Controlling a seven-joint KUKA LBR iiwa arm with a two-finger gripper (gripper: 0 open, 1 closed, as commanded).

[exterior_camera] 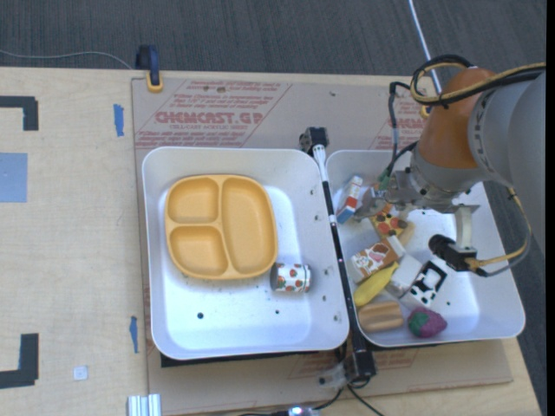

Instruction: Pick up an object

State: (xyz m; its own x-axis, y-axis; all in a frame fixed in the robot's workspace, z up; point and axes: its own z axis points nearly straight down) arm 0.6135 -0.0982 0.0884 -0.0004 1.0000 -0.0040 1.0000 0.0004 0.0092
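From my seat the gripper (388,204) sits low in the right bin (494,319), over the toy pizza slice (390,224) in the clutter at that bin's middle — the piece it looks set to take. I cannot tell its state; the wrist hides that. The slice is flat, tan with red spots, lying among a small carton (351,195), a banana (375,286) and a bread roll (381,317). I judge it light, stiff plastic and rather slick — best pinched across its thin edges. The yellow divided plate (221,228) sits in the left bin (173,319).
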